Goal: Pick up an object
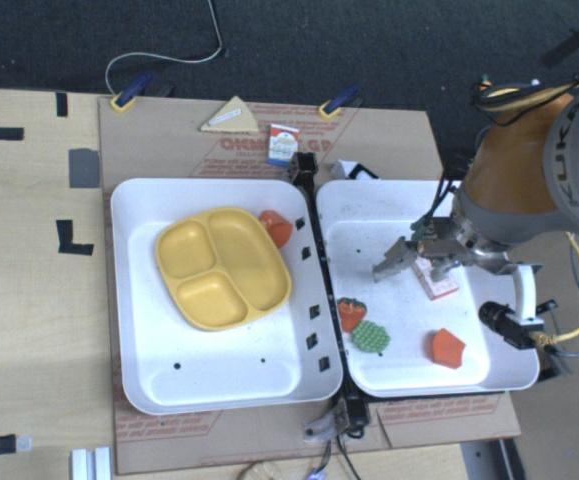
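Observation:
In the right bin (pixel 469 203) lie a white and pink card (pixel 439 282), a red strawberry-like piece (pixel 351 314), a green round piece (pixel 371 337) and an orange-red block (pixel 448 348). My gripper (pixel 411 265) hangs over the middle of this bin with its fingers spread open. One finger (pixel 389 264) points left over bare bin floor. The other stands at the card's upper edge. Nothing sits between the fingers. The grey and orange arm (pixel 519 168) reaches in from the right.
The left bin (pixel 139 348) holds a yellow divided plate (pixel 224 266) with a red-orange piece (pixel 277 228) at its upper right rim. Behind the bins lie a small red and white box (pixel 283 145) and a pale wedge (pixel 231 116). A black divider (pixel 314 268) runs between the bins.

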